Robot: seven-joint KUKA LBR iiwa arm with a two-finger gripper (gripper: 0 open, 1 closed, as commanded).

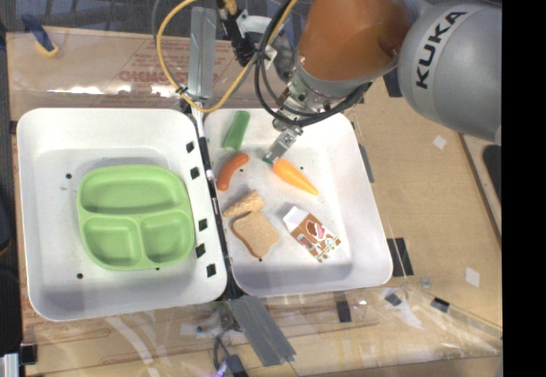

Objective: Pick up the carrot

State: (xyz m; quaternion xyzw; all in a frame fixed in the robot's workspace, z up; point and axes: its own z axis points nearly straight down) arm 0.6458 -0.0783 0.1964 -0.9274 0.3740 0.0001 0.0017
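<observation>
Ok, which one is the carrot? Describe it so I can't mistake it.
Look in the right-hand bin, upper middle, just below the gripper. The carrot is the pointed orange cone with a green stub end, lying right of the rounded reddish sausage and above the bread slices.

We look down from one fixed camera above the bench [426,222], tilted at a slant and set back enough that both white bins fit whole. The left bin [43,222] lies toward our left edge, the right bin [363,256] beside it near center, and the arm [444,60] enters past the right bin.
</observation>
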